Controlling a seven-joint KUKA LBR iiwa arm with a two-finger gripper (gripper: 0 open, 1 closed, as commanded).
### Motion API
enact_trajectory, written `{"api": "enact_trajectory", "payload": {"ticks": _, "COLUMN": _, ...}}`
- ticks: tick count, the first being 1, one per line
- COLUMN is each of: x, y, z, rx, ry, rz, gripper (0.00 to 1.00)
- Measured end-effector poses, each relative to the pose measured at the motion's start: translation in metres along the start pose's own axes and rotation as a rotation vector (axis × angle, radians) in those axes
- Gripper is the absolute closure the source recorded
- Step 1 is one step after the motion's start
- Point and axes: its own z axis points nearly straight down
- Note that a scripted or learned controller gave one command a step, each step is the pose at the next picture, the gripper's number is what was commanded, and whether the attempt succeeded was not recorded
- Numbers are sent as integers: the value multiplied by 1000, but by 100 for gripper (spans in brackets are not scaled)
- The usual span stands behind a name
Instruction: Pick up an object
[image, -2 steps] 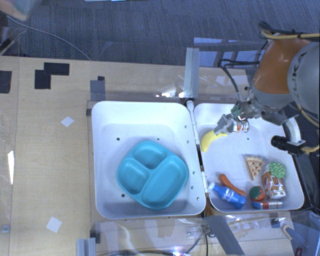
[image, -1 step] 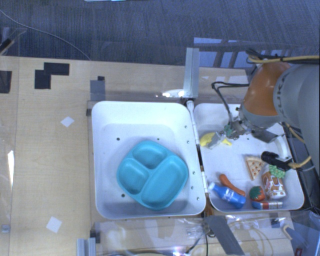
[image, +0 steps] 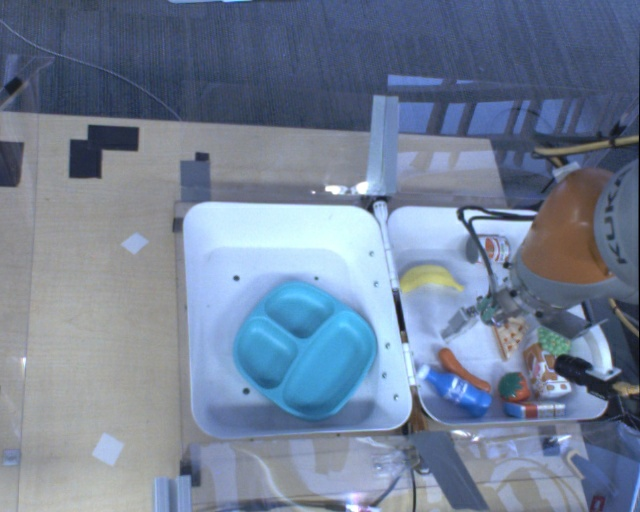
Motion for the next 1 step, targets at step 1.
{"api": "enact_trajectory", "payload": {"ticks": 1, "x": 32, "y": -32, "z": 15, "rx": -13, "ry": -9, "rz": 54, "gripper": 0}}
